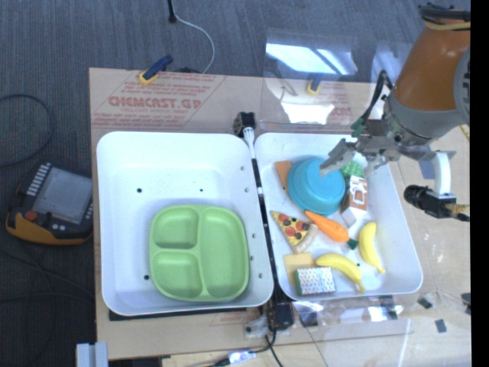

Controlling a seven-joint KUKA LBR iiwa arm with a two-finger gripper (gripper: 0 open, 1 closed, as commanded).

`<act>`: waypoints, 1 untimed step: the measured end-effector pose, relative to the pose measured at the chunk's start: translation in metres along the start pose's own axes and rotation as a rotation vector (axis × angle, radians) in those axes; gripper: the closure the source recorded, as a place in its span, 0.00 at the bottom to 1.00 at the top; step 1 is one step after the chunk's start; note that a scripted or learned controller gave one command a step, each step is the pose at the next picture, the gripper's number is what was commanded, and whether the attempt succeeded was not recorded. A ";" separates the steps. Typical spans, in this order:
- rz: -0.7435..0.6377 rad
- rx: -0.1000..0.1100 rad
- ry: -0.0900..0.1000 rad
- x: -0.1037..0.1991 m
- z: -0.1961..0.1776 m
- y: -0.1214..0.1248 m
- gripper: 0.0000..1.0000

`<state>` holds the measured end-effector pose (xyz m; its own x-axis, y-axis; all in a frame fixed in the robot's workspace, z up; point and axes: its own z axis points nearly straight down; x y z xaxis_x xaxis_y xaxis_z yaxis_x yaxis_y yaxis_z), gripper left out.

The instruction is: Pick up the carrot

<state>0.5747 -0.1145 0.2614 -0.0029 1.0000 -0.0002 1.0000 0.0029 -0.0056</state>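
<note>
Lying in the right bin (409,270) just below the blue bowl (317,185), the carrot (328,225) runs diagonally, tip toward upper left. Gripper (353,156) above bowl's rim; grip state cannot be told.

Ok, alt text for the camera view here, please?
The gripper hovers over the right bin, above a blue bowl; the carrot lies untouched among toy food just below it. The left bin holds a green divided plate.
</note>
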 end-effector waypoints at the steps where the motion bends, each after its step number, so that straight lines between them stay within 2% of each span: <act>1: -0.136 0.011 0.004 0.017 0.131 -0.051 0.00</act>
<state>0.5226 -0.0982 0.1306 -0.1382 0.9904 0.0050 0.9903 0.1383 -0.0158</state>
